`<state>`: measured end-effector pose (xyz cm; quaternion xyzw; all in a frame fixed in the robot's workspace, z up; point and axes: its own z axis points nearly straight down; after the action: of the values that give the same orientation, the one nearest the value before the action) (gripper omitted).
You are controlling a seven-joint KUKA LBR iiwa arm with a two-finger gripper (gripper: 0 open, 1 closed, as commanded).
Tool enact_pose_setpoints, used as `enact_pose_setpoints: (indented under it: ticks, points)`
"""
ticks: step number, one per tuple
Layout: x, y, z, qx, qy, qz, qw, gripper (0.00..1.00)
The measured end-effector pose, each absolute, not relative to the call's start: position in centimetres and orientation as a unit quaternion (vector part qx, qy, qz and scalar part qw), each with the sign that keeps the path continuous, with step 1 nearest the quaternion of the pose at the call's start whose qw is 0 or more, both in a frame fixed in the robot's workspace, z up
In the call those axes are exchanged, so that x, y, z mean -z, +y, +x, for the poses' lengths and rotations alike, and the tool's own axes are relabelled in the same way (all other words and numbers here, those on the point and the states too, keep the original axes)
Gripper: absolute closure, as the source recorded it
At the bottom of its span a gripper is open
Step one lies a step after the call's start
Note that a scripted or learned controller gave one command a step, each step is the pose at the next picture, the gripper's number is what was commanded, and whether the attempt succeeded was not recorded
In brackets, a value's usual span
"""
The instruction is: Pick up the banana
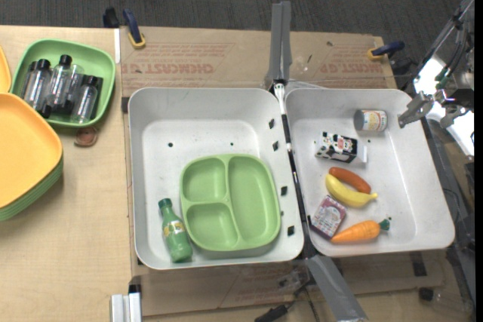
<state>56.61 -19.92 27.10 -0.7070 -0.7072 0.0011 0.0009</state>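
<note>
Gripper sits at the right bin's upper right rim, near the can. Whether it is released or clenched cannot be told at this size and angle; nothing visible is in its grasp. The arm's metal parts run up and off toward the right edge of the view.

Right bin contents: a small can on its side near the upper right corner; a black-and-white carton just below and left of the can; the banana, yellow, lying near the bin's middle, tilted, with an orange-red pepper-like piece touching its upper side. A small pink packet lies by the bin's lower left corner, just beside the banana's lower end. A carrot lies along the lower edge.

Left bin: a green divided tray in the lower middle, a green bottle at the lower left corner, touching the tray's edge.

Bench left of the bins: a green tray of dark bottles and stacked orange plates.
</note>
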Motion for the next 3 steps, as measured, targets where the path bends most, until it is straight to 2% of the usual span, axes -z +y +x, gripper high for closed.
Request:
enact_pose_setpoints:
  ticks: [1, 2, 3]
  points:
    - [-14.7, -17.2, 54.8, -0.0011, -0.707, -0.707, 0.001, 0.00]
    - [-9.0, -14.8, 52.3, -0.0010, -0.708, -0.706, 0.001, 0.00]
    - [-9.9, -14.9, 52.3, -0.0013, -0.706, -0.708, 0.002, 1.00]
